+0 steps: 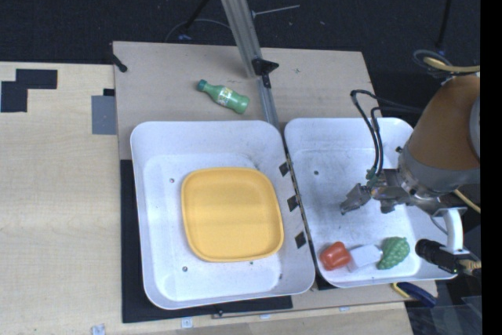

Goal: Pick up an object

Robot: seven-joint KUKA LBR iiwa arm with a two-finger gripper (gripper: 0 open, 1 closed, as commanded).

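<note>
In the right bin (329, 145), three small objects lie along the near edge: a red pepper-like piece (336, 255), a white block (363, 256) and a green knobbly piece (394, 252). My gripper (353, 202) hangs over the middle of the right bin, above and a little behind these objects, pointing left. Nothing shows in its grasp. The grey arm with its orange band (443, 133) comes in from the right and hides the bin's right side.
A yellow square plate (232, 213) lies in the left bin (157, 145). A green bottle (223, 96) lies on the bench behind the bins. A slanted aluminium post (243, 20) rises behind the divide between the bins. Black cables (369, 121) hang near the wrist.
</note>
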